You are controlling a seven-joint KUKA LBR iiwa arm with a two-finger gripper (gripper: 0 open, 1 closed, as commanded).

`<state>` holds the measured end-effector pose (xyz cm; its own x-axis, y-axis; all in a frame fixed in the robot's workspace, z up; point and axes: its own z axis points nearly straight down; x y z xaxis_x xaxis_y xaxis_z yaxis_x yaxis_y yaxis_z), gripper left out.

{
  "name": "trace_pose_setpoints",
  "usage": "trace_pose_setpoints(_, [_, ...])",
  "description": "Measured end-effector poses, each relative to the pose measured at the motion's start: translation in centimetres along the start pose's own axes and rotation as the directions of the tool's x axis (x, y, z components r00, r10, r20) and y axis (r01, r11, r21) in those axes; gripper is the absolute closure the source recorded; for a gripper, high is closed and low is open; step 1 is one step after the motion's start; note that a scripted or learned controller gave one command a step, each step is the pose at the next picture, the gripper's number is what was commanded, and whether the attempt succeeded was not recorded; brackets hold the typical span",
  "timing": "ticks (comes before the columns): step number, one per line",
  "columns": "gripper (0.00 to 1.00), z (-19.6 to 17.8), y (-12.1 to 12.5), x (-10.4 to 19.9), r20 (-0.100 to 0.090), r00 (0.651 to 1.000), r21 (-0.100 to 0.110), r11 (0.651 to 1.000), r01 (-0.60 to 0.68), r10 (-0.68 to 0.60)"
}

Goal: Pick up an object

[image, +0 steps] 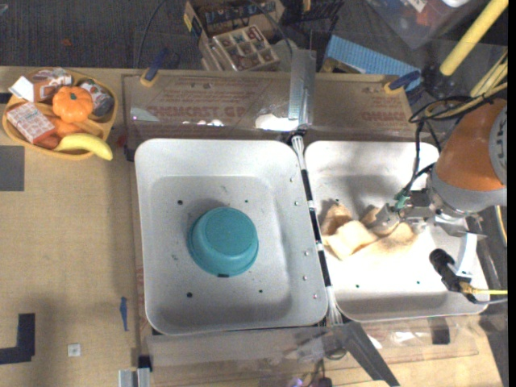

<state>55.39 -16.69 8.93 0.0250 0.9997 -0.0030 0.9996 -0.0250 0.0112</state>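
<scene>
In the right bin, a tan block lies tilted near the 9 o'clock wall, with a smaller tan scrap just beside it at 11 o'clock. More tan stuff spreads from the block toward 3 o'clock and passes under the gripper, which hangs low near the bin's middle. Whether the gripper is open or closed cannot be told, because its tip blurs into the tan pieces. The arm, grey with an orange band, crowds the bin's 3 o'clock side. In the left bin a teal bowl sits upside down at the centre.

Both bins are shallow, white, round-cornered and specked with small dark dots. They rest on a pale wooden bench. A cardboard wall stands behind them at 12 o'clock, with a blue clamp on it. At the bench's 10 o'clock corner a yellow dish carries a toy pumpkin and a banana. Beyond lies dark carpet.

The block looks soft and spongy, the bowl smooth plastic.
</scene>
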Motion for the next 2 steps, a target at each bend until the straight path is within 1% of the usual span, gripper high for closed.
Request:
trace_pose_setpoints(1, [1.0,-1.1,0.1,-0.2,0.001,1.0,-0.005,1.0,-0.004,0.004])
trace_pose_setpoints(2, [1.0,-9.4,4.5,4.9,-0.004,0.973,0.008,0.973,0.231,-0.231])
